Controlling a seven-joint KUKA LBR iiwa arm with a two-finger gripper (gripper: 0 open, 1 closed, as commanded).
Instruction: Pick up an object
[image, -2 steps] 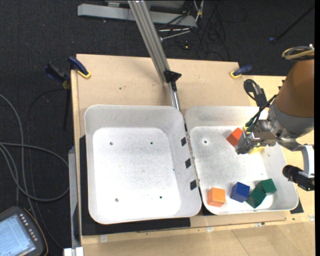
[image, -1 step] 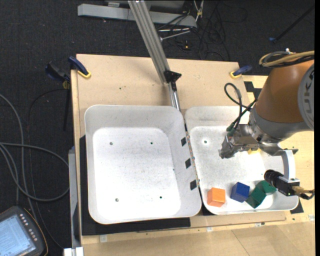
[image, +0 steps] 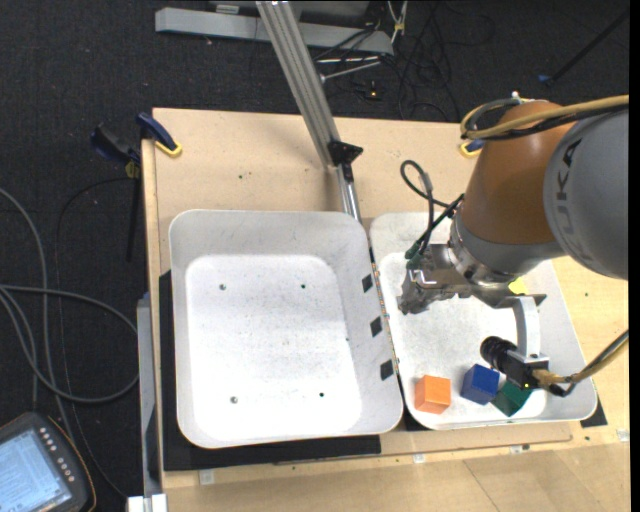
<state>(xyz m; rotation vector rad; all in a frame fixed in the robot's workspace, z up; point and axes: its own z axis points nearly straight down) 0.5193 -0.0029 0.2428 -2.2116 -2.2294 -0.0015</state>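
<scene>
Reaching in over the right bin (image: 560, 310), the gripper (image: 413, 297) is seen hovering near that bin's left wall; whether the jaws are spread or pressed together can't be told from here. An orange block (image: 433, 393), blue block (image: 481, 384) and green block (image: 513, 399) are lined up along the bin's front edge, well apart from it.

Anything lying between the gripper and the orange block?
No. In the camera view, only bare white bin floor separates the gripper from the orange block.
</scene>
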